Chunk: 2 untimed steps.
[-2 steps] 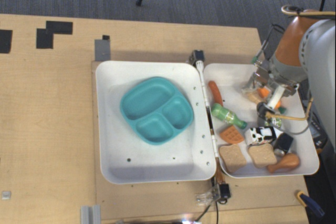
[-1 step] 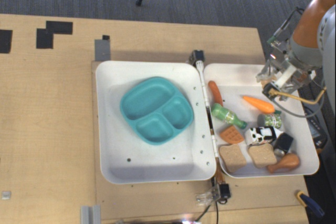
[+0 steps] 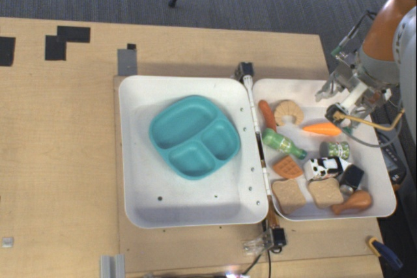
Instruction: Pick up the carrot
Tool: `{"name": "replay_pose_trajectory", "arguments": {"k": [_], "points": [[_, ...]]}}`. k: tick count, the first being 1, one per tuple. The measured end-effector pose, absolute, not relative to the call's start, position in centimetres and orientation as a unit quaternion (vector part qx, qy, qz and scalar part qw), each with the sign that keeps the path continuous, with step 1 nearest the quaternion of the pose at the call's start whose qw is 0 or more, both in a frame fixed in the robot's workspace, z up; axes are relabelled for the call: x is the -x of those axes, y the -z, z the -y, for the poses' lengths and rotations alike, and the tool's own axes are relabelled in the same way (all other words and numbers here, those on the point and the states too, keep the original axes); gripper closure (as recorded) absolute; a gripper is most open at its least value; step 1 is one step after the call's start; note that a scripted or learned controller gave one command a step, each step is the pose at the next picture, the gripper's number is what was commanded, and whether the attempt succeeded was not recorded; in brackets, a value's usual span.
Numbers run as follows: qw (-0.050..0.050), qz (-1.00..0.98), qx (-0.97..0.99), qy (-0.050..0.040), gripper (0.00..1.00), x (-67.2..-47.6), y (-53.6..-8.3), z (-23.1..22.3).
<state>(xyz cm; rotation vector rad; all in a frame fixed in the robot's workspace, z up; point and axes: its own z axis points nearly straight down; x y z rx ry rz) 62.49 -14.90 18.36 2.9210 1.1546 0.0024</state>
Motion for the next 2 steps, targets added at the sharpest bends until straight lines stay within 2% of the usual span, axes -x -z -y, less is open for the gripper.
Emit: {"name": "replay_pose_trajectory", "arguments": {"k": [1,2], "points": [[0.002,-0.510,-0.860,-0.0024,0.00,-60.8,-8.7,15.2],[0.000,-0.370,-0.929,-0.0014,0.00,-56.9,-8.7,18.3]]}}
